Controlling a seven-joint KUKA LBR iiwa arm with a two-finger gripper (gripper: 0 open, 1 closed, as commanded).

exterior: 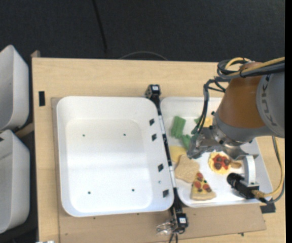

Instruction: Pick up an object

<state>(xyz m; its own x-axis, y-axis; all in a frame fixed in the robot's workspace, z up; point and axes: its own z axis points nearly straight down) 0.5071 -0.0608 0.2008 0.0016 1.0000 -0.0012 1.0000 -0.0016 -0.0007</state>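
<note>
My jaws [195, 148] hang low in the right bin [186, 104], above the toast slice [186, 169] and beside the green piece [178, 126], presumably poised to pick, though their opening I cannot tell.

Arm [245, 105] low, gripper [197, 148] down
</note>
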